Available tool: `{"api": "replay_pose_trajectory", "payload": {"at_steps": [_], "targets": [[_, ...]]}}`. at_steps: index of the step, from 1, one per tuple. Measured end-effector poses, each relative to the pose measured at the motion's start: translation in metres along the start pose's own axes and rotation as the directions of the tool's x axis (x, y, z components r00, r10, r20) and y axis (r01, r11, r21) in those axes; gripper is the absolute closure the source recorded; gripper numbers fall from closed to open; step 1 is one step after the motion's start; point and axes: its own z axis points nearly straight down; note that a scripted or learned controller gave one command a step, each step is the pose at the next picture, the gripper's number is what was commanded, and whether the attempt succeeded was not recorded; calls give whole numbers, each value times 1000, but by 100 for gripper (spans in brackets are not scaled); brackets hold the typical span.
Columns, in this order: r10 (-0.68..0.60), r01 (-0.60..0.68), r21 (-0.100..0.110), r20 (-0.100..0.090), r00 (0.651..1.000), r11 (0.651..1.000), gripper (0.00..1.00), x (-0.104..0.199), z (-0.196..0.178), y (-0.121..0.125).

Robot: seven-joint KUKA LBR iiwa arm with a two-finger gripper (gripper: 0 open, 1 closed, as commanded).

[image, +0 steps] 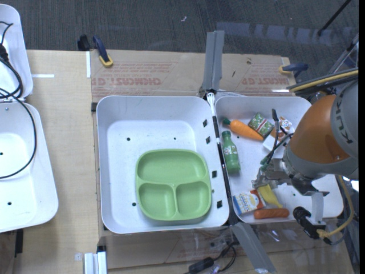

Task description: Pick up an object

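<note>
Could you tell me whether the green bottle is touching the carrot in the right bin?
Apart. The camera view shows bare white bin floor between the green bottle and the carrot.

Dark grey carpet (pixel 142 10) lies beyond a light wooden bench (pixel 68 73) covered with cardboard (pixel 148 76)

Below my arm: pale wooden table (pixel 68 84) with a brown printed cardboard sheet (pixel 154 73) lying flat on top. Directly on it, two shallow white plastic bins side by side, rims touching. Left bin (pixel 111 153), right bin (pixel 242 104). A grey metal post (pixel 214 59) stands at the seam between them, far side. Blue-and-yellow clamp (pixel 101 51) on the table's far edge, another clamp (pixel 293 69) far right.
</note>
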Motion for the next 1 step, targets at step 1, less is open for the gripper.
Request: {"api": "replay_pose_trajectory", "payload": {"at_steps": [1], "targets": [[-127, 127, -2, 1, 992, 992, 100, 24, -92, 48]]}}
